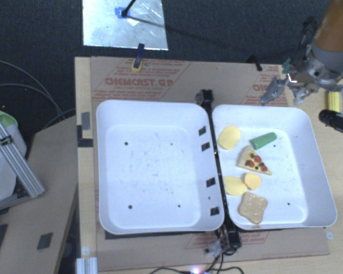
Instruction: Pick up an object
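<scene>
Two white bins sit side by side; the left bin (151, 164) holds nothing, the right bin (306, 170) holds toy food. Near its inner edge lie a yellow disc (229, 136), a green cylinder (263, 140), a pizza slice (253, 161), two yellow-orange rounds (243, 183) and a tan cracker (253, 207) (nearest the front rim). The gripper (284, 91) hangs above the right bin's far rim, fingers spread, pinching nothing.

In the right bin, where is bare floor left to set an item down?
The right white bin has bare floor along its right side, beyond the green cylinder and pizza slice toy. Its left part is crowded: yellow discs, tan cracker-shaped toy.
</scene>
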Controlling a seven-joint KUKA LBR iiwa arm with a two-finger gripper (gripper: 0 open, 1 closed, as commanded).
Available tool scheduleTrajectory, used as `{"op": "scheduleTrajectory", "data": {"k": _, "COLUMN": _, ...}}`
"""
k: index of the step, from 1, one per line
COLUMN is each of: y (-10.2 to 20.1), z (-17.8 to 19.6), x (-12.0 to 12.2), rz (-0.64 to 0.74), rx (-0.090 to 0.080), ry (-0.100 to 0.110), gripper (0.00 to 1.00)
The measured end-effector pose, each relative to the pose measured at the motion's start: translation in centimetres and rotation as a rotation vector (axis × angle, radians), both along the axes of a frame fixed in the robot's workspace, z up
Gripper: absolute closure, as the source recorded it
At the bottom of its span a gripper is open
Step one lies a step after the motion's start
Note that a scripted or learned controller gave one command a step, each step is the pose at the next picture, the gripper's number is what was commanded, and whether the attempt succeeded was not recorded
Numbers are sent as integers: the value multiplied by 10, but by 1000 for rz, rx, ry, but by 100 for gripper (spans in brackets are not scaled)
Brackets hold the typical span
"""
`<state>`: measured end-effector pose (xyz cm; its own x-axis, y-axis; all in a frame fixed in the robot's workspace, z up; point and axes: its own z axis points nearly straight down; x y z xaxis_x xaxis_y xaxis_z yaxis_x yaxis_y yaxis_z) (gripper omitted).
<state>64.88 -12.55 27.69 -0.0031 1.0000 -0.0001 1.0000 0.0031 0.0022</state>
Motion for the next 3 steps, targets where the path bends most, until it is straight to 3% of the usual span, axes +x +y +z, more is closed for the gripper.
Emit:
{"op": "scheduleTrajectory", "data": {"k": 1, "y": -13, "z": -127, "x": -55, "rz": -5, "rx": 3, "ry": 15, "gripper": 0}}
{"op": "scheduleTrajectory", "data": {"k": 2, "y": -2, "z": -192, "x": -66, "rz": -4, "rx": 3, "ry": -6, "gripper": 0}}
{"op": "scheduleTrajectory", "data": {"k": 3, "y": -4, "z": -181, "x": -67, "rz": -2, "rx": 0, "ry": -4, "gripper": 100}}
